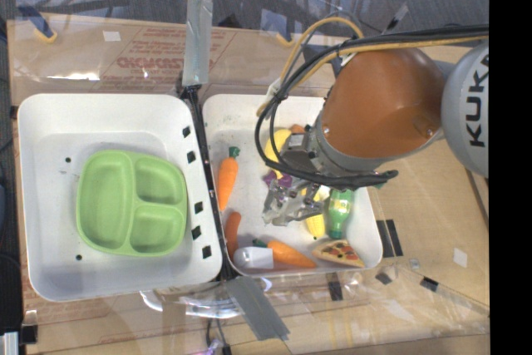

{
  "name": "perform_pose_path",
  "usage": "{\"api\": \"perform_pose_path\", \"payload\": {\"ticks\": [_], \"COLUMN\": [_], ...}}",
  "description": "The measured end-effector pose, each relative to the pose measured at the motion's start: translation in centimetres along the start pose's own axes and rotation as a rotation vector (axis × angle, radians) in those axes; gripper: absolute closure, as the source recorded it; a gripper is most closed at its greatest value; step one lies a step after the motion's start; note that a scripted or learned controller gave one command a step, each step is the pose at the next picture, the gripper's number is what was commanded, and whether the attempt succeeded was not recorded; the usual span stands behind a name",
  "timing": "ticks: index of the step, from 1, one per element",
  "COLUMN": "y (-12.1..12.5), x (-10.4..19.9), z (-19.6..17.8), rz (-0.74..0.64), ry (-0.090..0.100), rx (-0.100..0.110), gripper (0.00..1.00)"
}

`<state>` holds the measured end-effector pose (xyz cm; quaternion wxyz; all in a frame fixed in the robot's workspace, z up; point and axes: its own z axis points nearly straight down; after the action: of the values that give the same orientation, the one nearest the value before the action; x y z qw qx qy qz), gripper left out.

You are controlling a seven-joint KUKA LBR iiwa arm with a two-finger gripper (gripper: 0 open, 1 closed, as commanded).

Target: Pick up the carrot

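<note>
My pincer (pixel 285 208) hangs low mid right bin (pixel 364 216), whether it's parted I cannot tell, nothing visibly held, the carrot (pixel 226 182) lying against the left wall, so I judge I'm approaching and must shift left.

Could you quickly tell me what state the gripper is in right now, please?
Gripper: low in the right bin, among the toys; open or shut cannot be told. It is apart from the carrot by the bin's left wall.
</note>
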<state>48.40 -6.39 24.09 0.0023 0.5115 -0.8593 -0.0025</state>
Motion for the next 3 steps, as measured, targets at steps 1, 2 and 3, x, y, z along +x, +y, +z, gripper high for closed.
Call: {"api": "perform_pose_path", "payload": {"ticks": [1,2,3], "y": [2.5,-1.5,-3.3], "x": [-3.3,4.4,0.8], "z": [-1.6,-15.3,0.4], "rz": [-0.067,-0.249,-0.189], "ry": [-0.004,0.000,-0.001], "rx": [0.009,0.015,-0.005], "gripper": [1.00,1.00,1.00]}}
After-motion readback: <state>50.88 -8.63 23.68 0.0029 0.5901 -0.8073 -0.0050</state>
